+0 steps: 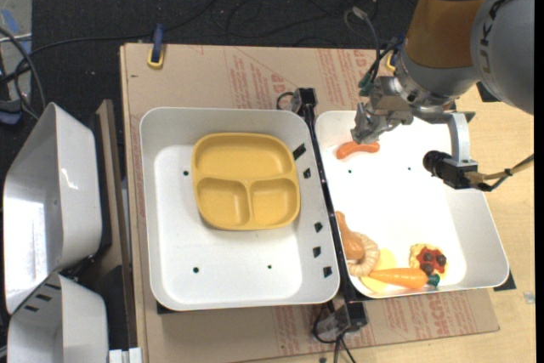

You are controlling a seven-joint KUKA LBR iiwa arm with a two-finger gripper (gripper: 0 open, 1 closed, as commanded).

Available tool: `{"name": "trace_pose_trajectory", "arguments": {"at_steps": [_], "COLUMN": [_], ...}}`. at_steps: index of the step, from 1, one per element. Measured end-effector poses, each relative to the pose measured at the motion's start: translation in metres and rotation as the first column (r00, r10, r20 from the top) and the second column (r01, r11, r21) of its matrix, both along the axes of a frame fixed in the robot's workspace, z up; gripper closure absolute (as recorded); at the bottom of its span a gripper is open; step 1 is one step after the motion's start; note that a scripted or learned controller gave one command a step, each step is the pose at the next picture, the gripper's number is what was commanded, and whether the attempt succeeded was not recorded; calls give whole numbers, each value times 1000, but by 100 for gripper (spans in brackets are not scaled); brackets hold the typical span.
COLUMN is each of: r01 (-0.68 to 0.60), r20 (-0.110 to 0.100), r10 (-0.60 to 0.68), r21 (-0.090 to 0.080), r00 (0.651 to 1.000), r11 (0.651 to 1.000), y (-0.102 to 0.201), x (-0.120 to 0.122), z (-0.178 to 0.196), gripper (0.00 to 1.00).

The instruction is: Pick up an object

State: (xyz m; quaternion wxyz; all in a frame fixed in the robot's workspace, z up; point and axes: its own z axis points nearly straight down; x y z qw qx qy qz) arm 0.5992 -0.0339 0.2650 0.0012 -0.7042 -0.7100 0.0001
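Observation:
An orange sausage-shaped toy (357, 150) lies near the back left of the right bin (450, 208). My gripper (368, 130) hangs just above and behind it, its tips close to the toy's right end. At the bin's front lie a carrot (398, 276), a pale orange shrimp-like piece (355, 247), a yellow slice (387, 259) and a small yellow item with red and dark spots (427, 258).
A yellow three-compartment plate (246, 181) sits in the left bin (170, 268). A black divider with clips (319, 183) runs between the bins. Extra white bins (47, 208) stand at the far left. A black fitting on a bracket (450, 168) hangs over the right bin.

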Motion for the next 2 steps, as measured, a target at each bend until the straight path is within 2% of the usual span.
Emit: {"name": "trace_pose_trajectory", "arguments": {"at_steps": [1, 2], "r01": [0, 0], "r20": [2, 5], "r10": [0, 0], "r21": [0, 1], "r00": [1000, 1000], "r11": [1000, 1000], "y": [58, 111], "x": [21, 43], "z": [-17, -16], "gripper": [100, 100]}}
